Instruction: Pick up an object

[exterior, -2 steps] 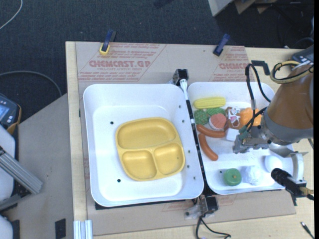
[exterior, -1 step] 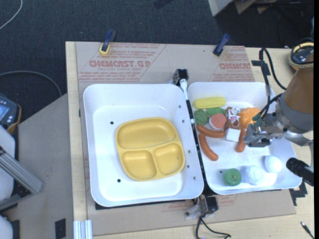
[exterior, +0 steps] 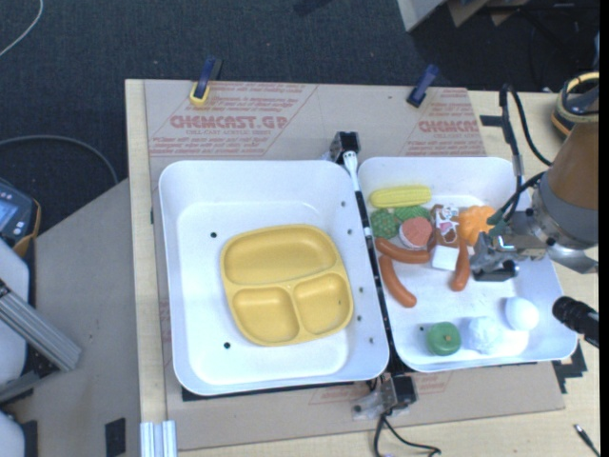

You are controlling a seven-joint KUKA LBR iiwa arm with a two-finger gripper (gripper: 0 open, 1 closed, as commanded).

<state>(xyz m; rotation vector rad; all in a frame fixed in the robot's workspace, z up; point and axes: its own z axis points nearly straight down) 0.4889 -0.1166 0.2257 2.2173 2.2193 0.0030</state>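
Hovering low over the right bin (exterior: 495,171) near its right edge, the end effector (exterior: 493,260) is sitting just beside the carrot (exterior: 462,255); whether it is open or closed, I cannot tell.

Nearest the front edge, an apple (exterior: 442,338), a crumpled white lump (exterior: 484,333) and an egg (exterior: 520,313) are lying fairly apart. Farther back, sausages (exterior: 397,274), a white block (exterior: 445,257), greens (exterior: 385,223) and corn (exterior: 400,196) are crowding together, touching.

A descent here is likely risking a glancing pinch on the carrot, or nudging neighbours and coming up with nothing.
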